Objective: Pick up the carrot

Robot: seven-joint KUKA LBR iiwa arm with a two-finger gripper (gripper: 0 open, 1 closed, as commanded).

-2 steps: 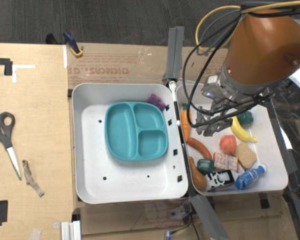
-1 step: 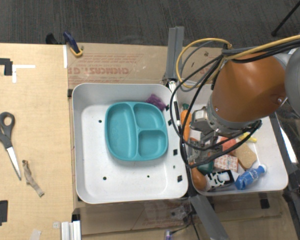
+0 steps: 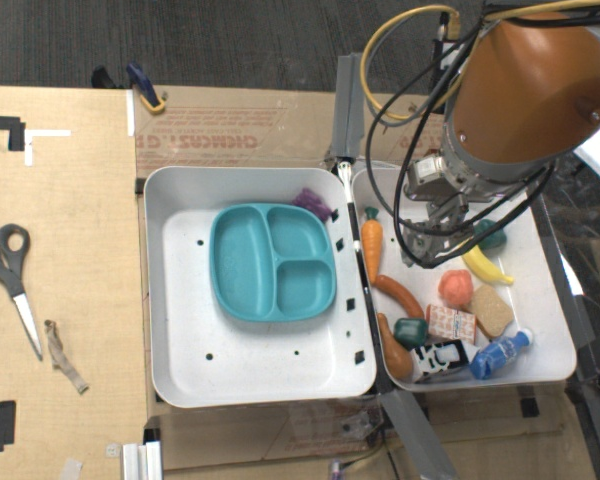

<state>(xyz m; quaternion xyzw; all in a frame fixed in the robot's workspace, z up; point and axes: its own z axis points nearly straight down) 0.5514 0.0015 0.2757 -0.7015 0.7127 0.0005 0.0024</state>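
The carrot (image 3: 371,245) lay in the right bin (image 3: 550,368), hard against its left wall, long axis running up and down the view with the green top at the far end. The hand (image 3: 442,211) hung just to the carrot's right, apart from it; whether it was wide or narrow, I cannot tell. The carrot looked smooth, tapered, probably hard plastic, and slippery.

Premises: robotics laboratory workbench. Evidence: plain plywood bench top (image 3: 60,268) marked with black tape corners (image 3: 4,131), two shallow white plastic bins (image 3: 170,298) fixed side by side, loose yellow and black cabling (image 3: 405,68), steel scissors (image 3: 10,278).
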